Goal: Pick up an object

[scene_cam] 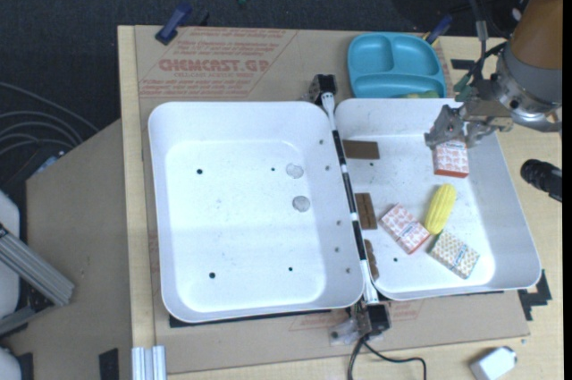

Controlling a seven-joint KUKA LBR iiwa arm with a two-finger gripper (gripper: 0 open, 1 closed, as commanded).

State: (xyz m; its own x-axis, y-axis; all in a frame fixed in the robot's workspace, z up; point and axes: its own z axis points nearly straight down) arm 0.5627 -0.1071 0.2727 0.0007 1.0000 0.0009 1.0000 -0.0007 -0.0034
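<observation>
My gripper hangs over the back of the right bin. Directly under it, touching its lower end, is a small red-and-white checkered box. I cannot make out whether the box is gripped or just lies below. Nearer the front of the same bin lie a yellow corn cob, a pink-and-orange checkered box and a pale patterned box.
The left bin has two small grey discs near its right wall. A blue divided plate sits behind the right bin. Brown patches mark the right bin's left side along the divider between the bins.
</observation>
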